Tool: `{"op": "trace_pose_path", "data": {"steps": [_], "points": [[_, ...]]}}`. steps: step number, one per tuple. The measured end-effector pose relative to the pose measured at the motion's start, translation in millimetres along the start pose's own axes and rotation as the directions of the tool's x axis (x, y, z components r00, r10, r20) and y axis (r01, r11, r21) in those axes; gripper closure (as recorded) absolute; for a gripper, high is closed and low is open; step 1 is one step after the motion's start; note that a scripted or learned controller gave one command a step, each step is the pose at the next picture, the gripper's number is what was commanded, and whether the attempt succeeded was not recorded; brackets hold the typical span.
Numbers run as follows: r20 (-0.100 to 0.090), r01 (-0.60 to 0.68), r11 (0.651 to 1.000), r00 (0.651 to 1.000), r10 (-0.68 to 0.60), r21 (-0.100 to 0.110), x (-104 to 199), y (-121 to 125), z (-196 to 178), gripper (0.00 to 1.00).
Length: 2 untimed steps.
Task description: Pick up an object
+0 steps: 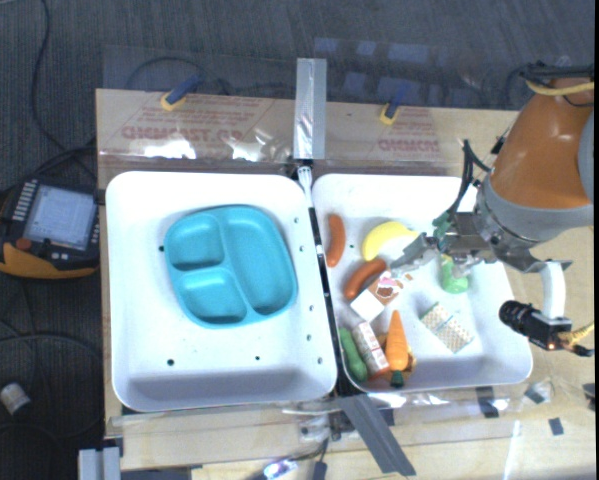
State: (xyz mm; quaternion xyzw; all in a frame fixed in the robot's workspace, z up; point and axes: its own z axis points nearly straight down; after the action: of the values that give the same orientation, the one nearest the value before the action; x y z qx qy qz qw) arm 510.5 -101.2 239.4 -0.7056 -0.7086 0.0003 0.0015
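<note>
Right bin point(499, 363) crowded toward left wall

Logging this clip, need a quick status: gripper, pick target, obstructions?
Gripper low over right bin, fingers obscured. Nothing seen held; nearest are green object and yellow lemon-like toy. Toys crowd close; blue tray sits in left bin.
</note>
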Motion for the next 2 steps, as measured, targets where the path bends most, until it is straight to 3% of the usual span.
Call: {"op": "trace_pose_path", "data": {"steps": [1,2], "points": [[0.001,-0.100,0.995,0.995,0.100,0.002,5.7,24.1,95.8,0.00],[-0.001,-0.173,0.985,0.985,0.173,-0.014,3.5,1.6,148.8,0.00]]}}
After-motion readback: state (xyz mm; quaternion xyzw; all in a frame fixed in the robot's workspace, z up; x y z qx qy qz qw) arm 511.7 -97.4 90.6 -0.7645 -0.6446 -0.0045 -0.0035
